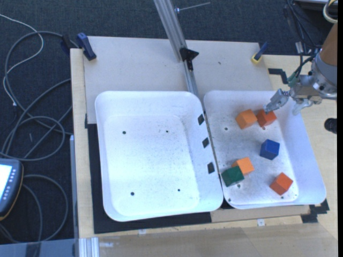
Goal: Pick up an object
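Observation:
The right bin [305, 143] holds several blocks. An orange cube [246, 119] and a red-orange cube [266, 118] sit side by side near its back. A blue cube [269, 149] lies mid-bin. A small orange cube [245, 165] touches a green cube [232, 175] at the front left, and another red-orange cube [281, 183] is at the front right. My gripper [286, 105] hangs over the bin's back right, open, with nothing between its fingers. Its left fingertip [275, 101] is just above and right of the red-orange cube at the back.
The left bin [112, 143] stands beside the right one, with black clips along the shared edge [205, 142]. A metal rail [171, 25] runs from the top down to the bins. Cables lie on the floor at the left.

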